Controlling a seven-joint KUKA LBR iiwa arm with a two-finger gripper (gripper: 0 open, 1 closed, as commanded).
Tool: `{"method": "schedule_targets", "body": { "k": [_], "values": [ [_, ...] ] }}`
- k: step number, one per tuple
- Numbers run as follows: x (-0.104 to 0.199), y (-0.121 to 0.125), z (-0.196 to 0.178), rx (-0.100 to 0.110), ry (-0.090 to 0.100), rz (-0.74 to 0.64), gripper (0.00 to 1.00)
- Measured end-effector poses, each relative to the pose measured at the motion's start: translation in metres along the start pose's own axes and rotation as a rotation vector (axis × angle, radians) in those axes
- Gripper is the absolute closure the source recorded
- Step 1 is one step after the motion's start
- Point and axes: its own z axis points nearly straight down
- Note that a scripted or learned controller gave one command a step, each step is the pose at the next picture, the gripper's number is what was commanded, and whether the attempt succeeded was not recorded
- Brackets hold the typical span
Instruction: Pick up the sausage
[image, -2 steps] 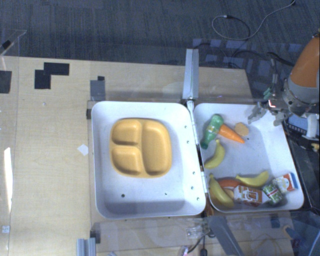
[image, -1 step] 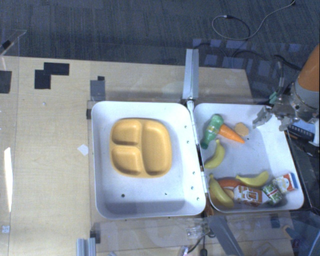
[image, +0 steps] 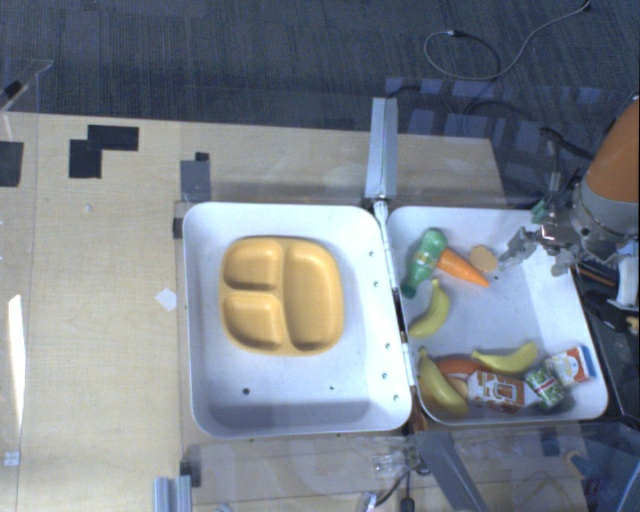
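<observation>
The hand (image: 535, 250) hovers over the far right corner of the right bin (image: 560, 320) as I watch from the remote station; from this angle I cannot tell whether it is spread or pressed together, and I see nothing in it. The sausage (image: 456, 365), a reddish-orange length, lies well apart from the hand, down and to the left of it in the picture, near the bin's front wall. It sits between two bananas (image: 505, 357), one end touching or tucked under a labelled packet (image: 492, 388).

I judge the sausage to be light, smooth and likely a little slippery, and rounded enough to roll out of a loose pinch. The best hold looks to be across its bare left half, clear of the packet, with the hand turned square to its length.
</observation>
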Motion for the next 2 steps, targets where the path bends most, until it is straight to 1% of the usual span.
{"method": "schedule_targets", "body": {
  "k": [1,2],
  "values": [
    [-0.003,-0.02,0.07,-0.004,0.001,0.0,0.0],
    [0.034,0.045,0.073,0.0,0.001,0.005,0.0]
  ]
}}
